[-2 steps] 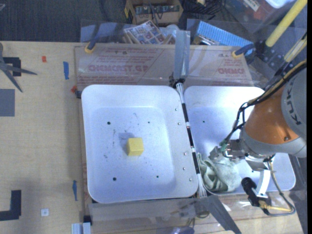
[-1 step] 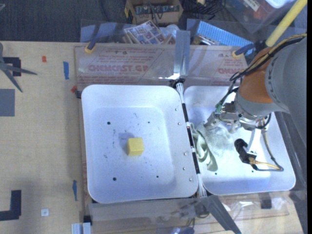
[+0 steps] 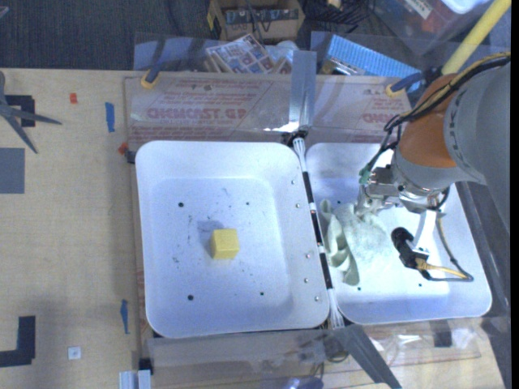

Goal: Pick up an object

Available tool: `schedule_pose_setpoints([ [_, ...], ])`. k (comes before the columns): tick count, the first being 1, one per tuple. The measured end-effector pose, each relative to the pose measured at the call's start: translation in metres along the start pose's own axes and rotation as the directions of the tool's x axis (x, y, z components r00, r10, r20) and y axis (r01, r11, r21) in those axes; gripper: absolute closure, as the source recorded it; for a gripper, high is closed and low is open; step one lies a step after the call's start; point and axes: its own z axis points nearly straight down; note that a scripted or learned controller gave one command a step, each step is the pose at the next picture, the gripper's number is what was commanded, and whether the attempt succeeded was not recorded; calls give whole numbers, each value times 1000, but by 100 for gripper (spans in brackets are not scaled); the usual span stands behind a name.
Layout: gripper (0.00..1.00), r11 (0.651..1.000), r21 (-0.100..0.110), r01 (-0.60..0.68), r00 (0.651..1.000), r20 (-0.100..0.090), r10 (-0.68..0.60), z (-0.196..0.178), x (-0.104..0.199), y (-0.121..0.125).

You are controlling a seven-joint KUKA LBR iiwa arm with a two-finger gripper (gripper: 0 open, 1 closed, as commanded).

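Observation:
A small yellow block (image 3: pixel 225 243) lies near the middle of the left bin (image 3: pixel 162 177). In the right bin (image 3: pixel 462 298), a pale, crumpled, greenish-white soft object (image 3: pixel 342 250) lies against the left wall. The arm comes in from the right, and its gripper (image 3: pixel 366 211) is lowered into the right bin, right over the upper right part of the soft object. The gripper's tip blends into that pale object. I cannot tell whether it touches the object.
A black part with a yellow-orange cable (image 3: pixel 422 264) hangs off the wrist over the right bin's floor. A ridge (image 3: pixel 312 217) divides the two bins. Clear plastic sheeting (image 3: pixel 219 108) stands behind them, with clutter beyond. The wooden bench (image 3: pixel 57 241) extends left.

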Motion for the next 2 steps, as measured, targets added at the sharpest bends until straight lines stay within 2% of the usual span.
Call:
schedule_pose_setpoints([
  [1,100,901,14,-433,901,7,433,-84,44,-7],
  [2,100,678,12,-735,678,13,735,-27,5,74],
])
